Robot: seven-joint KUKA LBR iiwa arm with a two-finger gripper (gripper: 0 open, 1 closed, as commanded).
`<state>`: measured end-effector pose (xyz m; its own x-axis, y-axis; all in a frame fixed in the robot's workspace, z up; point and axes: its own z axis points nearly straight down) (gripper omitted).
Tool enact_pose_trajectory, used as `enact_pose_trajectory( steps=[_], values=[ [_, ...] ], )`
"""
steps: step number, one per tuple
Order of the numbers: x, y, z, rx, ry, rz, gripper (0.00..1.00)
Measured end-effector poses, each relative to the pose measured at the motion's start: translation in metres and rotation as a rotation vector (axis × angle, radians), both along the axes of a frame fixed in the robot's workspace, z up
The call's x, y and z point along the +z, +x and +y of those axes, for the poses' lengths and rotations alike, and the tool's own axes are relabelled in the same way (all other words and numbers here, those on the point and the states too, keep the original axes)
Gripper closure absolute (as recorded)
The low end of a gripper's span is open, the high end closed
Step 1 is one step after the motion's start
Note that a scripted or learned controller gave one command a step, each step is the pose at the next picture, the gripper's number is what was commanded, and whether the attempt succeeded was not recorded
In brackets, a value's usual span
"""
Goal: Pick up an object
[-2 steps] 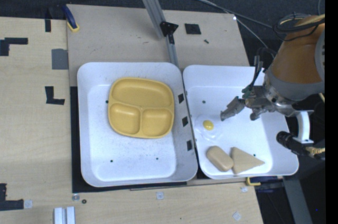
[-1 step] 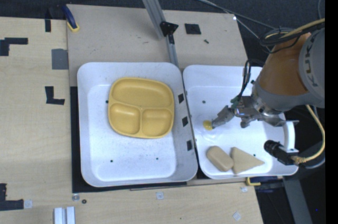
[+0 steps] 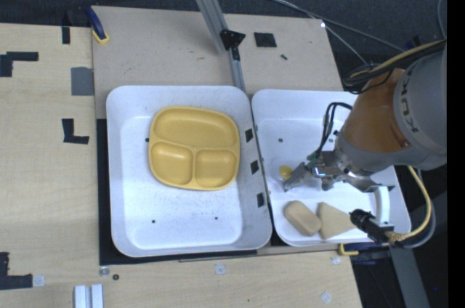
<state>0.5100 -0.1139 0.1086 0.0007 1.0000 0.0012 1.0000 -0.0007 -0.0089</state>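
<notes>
- Yellow, small and roundish, a little object (image 3: 285, 171) lies on the floor of the right bin (image 3: 290, 110), just beside the tip of the pincer (image 3: 299, 179), on its far side.
- Two tan, bread-like lumps, one rounded (image 3: 301, 218) and one wedge-shaped (image 3: 334, 220), lie side by side just nearer than the pincer.
- Whether the pincer is spread or closed cannot be told; nothing visibly sits in it.
- Well away in the left bin (image 3: 120, 154) rests a yellow divided plate (image 3: 194, 147).

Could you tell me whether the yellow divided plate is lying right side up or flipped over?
Right side up: the yellow plate shows its three recessed compartments facing upward in the left bin.
</notes>
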Motion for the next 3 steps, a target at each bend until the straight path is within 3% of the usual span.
enact_pose_trajectory(
  steps=[1, 2, 3],
  values=[
    [0.013, 0.001, 0.001, 0.002, 0.000, -0.004, 1.00],
    [0.061, 0.011, 0.000, 0.002, -0.002, -0.010, 1.00],
    [0.108, 0.003, 0.000, 0.002, -0.002, -0.011, 1.00]
  ],
)
